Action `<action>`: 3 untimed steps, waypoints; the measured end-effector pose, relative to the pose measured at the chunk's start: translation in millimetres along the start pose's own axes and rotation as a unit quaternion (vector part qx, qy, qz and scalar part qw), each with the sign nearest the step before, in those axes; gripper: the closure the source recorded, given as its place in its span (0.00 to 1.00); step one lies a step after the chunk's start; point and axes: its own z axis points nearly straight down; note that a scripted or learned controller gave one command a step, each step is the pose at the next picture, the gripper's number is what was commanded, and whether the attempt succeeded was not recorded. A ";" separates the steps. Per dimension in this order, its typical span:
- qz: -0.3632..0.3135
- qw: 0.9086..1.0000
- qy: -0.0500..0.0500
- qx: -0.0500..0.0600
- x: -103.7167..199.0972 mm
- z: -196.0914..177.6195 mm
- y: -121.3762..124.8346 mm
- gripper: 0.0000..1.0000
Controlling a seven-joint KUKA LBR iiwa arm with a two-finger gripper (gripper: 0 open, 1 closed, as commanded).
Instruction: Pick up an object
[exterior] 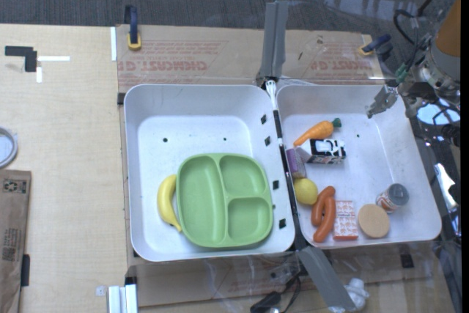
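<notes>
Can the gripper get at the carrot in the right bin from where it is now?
Probably yes. The carrot lies uncovered at the top of the pile, and the gripper hangs over that bin's far right corner with bare floor between them.

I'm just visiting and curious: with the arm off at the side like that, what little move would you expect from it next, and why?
Probably a short swing inward and down over the right bin, I'd guess. The gripper hangs at that bin's far right corner with nothing visibly in it, while the carrot, toy car and sausage lie further in.

Green tray (223,199), yellow banana (168,203), orange carrot (314,132)
</notes>
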 end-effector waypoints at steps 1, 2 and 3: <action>0.010 1.000 0.000 0.000 63.1 72.6 27.8 0.00; -0.054 0.999 0.000 0.000 109.9 101.8 21.3 0.00; -0.098 0.995 0.000 0.000 108.8 101.9 -13.3 0.00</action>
